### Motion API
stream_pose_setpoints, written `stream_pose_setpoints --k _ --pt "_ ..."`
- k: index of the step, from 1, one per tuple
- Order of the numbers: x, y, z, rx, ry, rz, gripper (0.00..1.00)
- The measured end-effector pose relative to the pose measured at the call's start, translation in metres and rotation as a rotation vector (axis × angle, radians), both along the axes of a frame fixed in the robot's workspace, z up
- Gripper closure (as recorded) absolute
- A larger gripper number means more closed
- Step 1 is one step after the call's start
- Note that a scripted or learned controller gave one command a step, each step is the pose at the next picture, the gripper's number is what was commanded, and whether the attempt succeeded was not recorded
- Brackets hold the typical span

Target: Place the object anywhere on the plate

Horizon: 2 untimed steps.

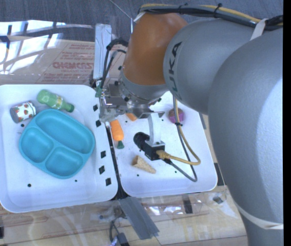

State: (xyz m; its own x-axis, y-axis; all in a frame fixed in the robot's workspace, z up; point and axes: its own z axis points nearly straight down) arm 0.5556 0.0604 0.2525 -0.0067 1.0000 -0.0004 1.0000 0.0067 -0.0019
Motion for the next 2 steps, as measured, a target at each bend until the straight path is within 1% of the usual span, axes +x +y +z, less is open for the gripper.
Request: stream_pose_setpoints --k 1,2 --pt "-0.065 -0.042 -0.019 -0.001 0.004 -0.001 1.00" --pt "-0.074 -0.004 0.070 0.001 -0.005 0.004 1.00"
